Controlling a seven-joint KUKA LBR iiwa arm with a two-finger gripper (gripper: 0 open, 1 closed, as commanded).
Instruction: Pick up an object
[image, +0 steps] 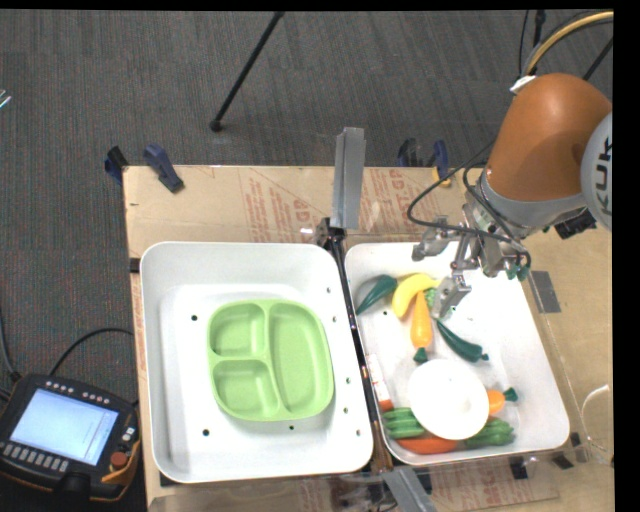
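Objects: a yellow banana (408, 292), dark green peppers (459, 340) and a white plate (449, 399) lie in the right bin (535, 355).
Tool (452, 293): hangs just over the banana, at centre right of the frame; fingers apart, grasping nothing.
Left bin (170, 300): holds a green divided tray (270, 359).

You have two white bins (160, 300) (535, 370), one green divided tray (270, 360), one white plate (450, 398), one yellow banana (408, 292), two dark green peppers (377, 292) (460, 342), and more vegetables, half hidden under the plate, that you cannot count.
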